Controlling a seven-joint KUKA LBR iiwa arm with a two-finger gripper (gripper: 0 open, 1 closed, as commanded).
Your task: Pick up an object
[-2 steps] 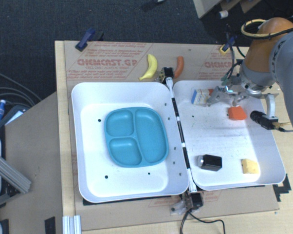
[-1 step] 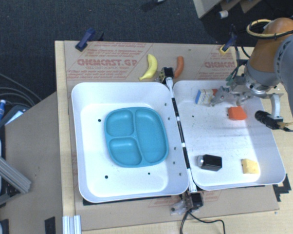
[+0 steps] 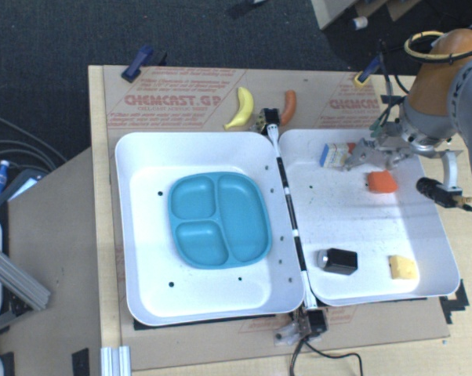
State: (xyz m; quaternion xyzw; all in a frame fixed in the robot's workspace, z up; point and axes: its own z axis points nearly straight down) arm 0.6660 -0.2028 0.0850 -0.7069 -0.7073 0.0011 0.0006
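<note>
- Orange block (image 3: 383,182): lies in my right bin (image 3: 432,288), toward the far edge and right of centre. It looks small, light and possibly soft, like foam or a toy; the view is too coarse to confirm the material.
- My gripper (image 3: 360,153): sits low over the far edge of the right bin, just beside the orange block and near a small blue-and-white packet (image 3: 335,155). I cannot tell how far my jaws stand apart, and nothing shows between them.
- Recommended hold: take the orange block across its short sides, from above. It is free on all sides, apart from the bin walls.
- Handling estimate: low mass, moderate grip force. A smooth skin could slip, so close squarely on flat faces.
- Other candidates: black box (image 3: 339,260) near the front-left corner; yellow piece (image 3: 403,267) near the front-right corner. Both lie well apart from my gripper.
- Left bin (image 3: 142,210): carries a blue divided plate (image 3: 219,219), flat and wide, poor for my jaws.
</note>
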